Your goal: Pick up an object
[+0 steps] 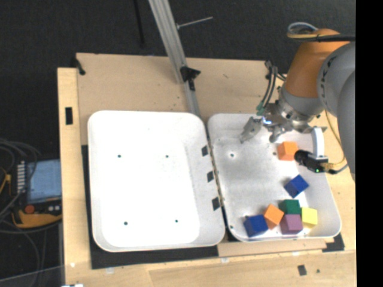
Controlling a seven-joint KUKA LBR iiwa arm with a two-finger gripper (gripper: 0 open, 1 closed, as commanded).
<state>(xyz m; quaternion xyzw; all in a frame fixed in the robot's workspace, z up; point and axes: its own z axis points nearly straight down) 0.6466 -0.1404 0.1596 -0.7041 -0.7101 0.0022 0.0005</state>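
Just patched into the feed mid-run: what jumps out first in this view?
The grey arm with its orange band reaches in at upper right, its gripper hanging over the top of the right bin with fingers apart and nothing between them. Coloured cubes crowd that bin's lower right corner: blue, orange, purple, green, yellow. Another orange cube lies just right of the gripper.

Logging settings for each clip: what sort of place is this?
Most likely a robotics lab bench set up for grasping trials: a robot arm over two white bins, small coloured blocks in the right-hand bin, and loose cables beside the board.
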